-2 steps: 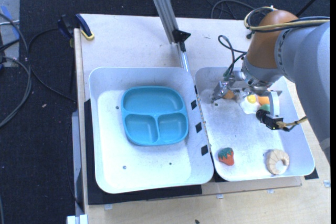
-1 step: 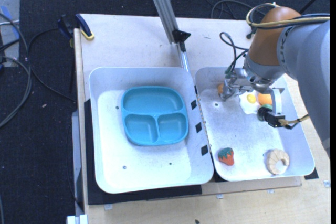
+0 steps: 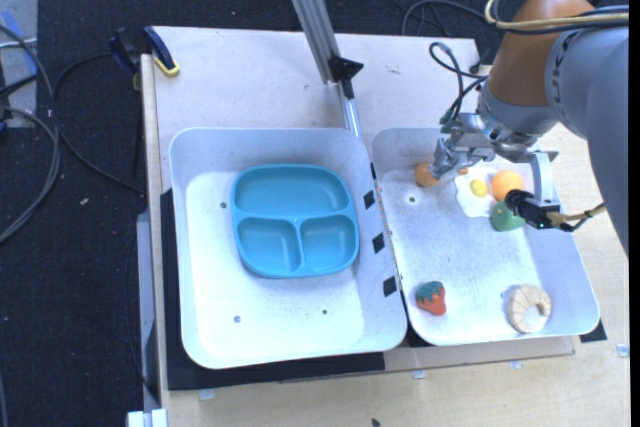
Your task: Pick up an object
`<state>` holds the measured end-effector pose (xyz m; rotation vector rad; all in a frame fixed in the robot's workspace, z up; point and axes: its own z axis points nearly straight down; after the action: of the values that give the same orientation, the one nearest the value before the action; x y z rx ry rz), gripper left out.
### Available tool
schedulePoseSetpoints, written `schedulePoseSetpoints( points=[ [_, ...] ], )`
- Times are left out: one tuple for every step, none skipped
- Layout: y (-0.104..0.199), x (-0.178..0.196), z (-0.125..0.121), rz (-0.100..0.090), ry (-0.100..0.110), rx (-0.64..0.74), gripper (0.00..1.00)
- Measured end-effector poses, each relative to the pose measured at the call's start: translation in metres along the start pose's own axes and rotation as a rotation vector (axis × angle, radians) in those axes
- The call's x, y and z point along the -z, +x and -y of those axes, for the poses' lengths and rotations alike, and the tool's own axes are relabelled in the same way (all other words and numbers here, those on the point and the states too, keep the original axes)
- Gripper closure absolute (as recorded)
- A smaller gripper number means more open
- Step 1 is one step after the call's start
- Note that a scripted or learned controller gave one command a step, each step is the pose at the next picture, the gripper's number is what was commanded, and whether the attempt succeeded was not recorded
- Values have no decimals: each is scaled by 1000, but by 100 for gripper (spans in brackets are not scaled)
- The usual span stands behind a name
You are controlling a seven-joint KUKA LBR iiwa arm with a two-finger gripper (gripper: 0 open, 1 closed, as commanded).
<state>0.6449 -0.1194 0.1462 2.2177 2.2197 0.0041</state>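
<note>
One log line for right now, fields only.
phase: reaching | gripper: right bin, far end, over brown item | grasp: not confirmed | blue tray: left bin

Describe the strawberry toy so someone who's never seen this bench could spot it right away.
Look in the right white bin, the one without the blue plate. Along its near edge, the strawberry sits toward the left corner. It is small and red with a green top, unlike the pale shrimp-like piece to its right.

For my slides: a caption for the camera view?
Gripper low in the right bin among toy foods; blue plate in the left bin.
</note>
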Motion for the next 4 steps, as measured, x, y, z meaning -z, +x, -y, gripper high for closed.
schedulePoseSetpoints(
  points=[
    [1, 56, -12, 0, -2, 2, 100],
    [-4, 119, -14, 1, -2, 2, 100],
    [47, 124, -4, -2, 5, 5, 100],
    [106, 110, 1, -3, 6, 7, 100]
  ],
)
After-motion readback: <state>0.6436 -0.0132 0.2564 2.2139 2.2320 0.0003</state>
